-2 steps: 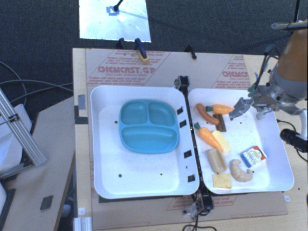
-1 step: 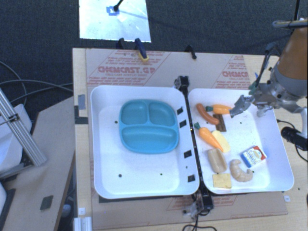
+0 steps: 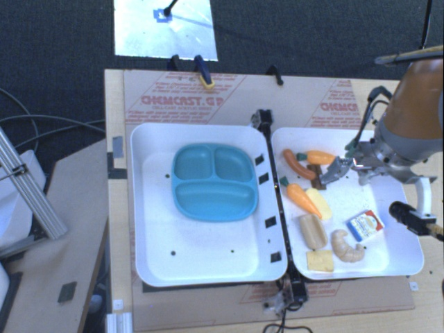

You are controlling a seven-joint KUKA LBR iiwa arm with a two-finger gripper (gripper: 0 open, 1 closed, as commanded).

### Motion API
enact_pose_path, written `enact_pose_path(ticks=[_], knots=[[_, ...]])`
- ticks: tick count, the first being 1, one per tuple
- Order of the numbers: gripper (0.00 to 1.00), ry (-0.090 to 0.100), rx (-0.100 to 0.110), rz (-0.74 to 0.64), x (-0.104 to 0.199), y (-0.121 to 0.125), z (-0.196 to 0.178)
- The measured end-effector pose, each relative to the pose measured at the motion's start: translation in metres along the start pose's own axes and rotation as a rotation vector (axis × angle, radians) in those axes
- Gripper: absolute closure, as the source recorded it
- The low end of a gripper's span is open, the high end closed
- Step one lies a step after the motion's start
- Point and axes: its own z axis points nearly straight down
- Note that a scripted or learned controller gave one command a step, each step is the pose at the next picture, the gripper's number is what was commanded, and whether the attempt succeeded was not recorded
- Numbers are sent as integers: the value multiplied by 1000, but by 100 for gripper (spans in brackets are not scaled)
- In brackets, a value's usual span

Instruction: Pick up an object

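Camera view: arm enters from frame right, gripper (image 3: 338, 170) low over the right bin (image 3: 402, 255), upper-middle area. Can't tell how it's set, too blurred. It sits just beside a sausage (image 3: 298, 164) and carrot (image 3: 319, 157) at upper left of that bin. Below: another carrot (image 3: 300, 196), yellow wedge (image 3: 318, 203), bread roll (image 3: 313, 232), cracker (image 3: 320, 261), shrimp (image 3: 347, 245), small carton (image 3: 365, 225). Left bin (image 3: 149, 255) holds a blue divided plate (image 3: 214, 182), centre-left of frame.
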Motion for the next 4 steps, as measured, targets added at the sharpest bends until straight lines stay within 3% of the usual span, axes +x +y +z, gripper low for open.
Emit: enact_pose_path(ticks=[2, 3, 4], knots=[[0, 1, 0, 0, 14, -6, 100], [0, -1, -3, 0, 15, -5, 128], [100, -3, -9, 1, 14, -4, 115]])
